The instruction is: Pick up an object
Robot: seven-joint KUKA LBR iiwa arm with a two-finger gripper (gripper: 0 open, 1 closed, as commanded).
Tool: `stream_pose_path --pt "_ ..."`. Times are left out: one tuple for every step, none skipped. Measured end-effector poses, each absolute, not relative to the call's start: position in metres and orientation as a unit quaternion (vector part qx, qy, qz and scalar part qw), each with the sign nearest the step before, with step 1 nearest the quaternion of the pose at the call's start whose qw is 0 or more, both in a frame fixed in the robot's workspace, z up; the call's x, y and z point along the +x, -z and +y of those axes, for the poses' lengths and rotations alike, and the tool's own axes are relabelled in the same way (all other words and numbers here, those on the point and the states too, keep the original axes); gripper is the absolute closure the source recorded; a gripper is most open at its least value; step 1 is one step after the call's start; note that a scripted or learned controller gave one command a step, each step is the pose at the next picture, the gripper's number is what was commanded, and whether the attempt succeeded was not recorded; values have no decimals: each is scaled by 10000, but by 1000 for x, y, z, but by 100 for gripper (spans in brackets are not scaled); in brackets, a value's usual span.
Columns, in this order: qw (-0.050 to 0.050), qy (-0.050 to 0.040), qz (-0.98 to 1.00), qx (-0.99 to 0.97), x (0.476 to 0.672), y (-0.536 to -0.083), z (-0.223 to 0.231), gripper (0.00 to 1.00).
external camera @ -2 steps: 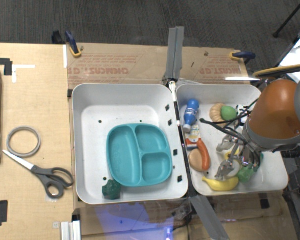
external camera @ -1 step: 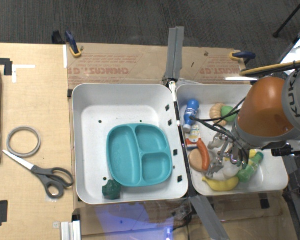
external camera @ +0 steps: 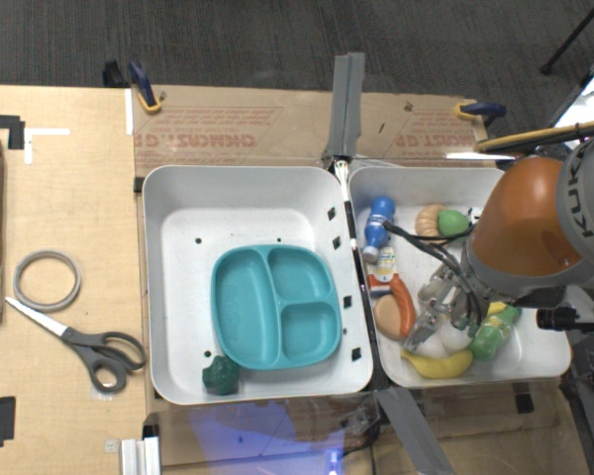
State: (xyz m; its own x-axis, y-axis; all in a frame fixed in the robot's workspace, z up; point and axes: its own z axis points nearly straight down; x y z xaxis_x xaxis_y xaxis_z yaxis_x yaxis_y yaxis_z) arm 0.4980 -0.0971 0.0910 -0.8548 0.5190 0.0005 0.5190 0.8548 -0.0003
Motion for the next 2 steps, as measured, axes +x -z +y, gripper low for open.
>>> stream_pose_path --pt "-3 -2 -9276 -3735 514 -92 -95 0" --pt "-13 -2 -9206 -3905 584 -92 -98 0"
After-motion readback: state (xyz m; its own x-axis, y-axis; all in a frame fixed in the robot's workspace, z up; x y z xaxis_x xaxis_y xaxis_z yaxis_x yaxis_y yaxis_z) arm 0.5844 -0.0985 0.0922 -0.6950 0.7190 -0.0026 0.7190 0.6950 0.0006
